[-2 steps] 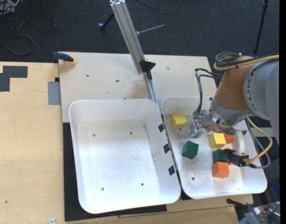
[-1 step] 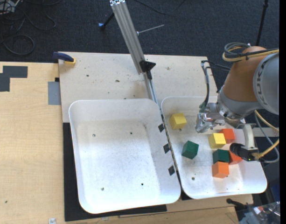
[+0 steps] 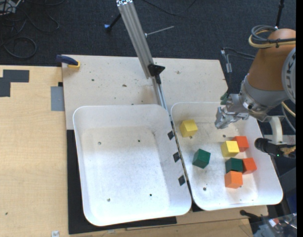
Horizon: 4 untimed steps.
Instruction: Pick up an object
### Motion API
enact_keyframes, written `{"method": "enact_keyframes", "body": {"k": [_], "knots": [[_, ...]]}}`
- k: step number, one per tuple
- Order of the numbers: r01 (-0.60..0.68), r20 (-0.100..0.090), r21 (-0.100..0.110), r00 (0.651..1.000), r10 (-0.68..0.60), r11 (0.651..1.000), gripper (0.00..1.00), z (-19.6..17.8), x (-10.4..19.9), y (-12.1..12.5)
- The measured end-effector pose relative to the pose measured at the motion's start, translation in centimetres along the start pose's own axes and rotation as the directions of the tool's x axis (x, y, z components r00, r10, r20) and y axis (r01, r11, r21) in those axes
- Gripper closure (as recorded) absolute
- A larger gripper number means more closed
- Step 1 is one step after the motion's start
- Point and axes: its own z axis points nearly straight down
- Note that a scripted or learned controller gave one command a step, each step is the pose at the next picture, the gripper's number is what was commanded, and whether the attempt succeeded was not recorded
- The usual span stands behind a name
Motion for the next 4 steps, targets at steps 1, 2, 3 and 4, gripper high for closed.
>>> {"method": "enact_keyframes", "body": {"k": [1,2,3,4], "knots": [[0.004,0.001,0.001,1.000,-0.004,1.000,1.00,-4.8,-0.8,0.5],[0.003,-0.003,0.008,1.000,-0.003,1.000,1.00,-3.6,4.0,-0.1],[0.005,-0.003,0.008,1.000,-0.005,1.000,1.00,-3.6,9.7,-0.1],[0.004,-0.002,0.006,1.000,-0.004,1.000,1.00,-3.6,14.6,0.6]]}}
